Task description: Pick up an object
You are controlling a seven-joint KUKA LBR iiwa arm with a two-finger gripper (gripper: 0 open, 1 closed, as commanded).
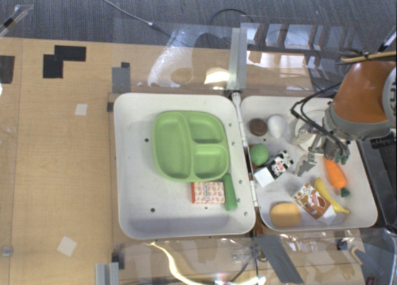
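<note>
Camera view has my pincer [321,153] low in the right bin [370,215], fingers parted and grasping nothing, just beside the carrot [335,175]. A black-and-white carton [277,167] lies near its other side; the green ball [259,153] sits further left.

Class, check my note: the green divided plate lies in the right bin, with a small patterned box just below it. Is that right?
Not quite. The camera view shows the green divided plate in the left bin, not the right one. The small patterned box does lie just below it.
</note>
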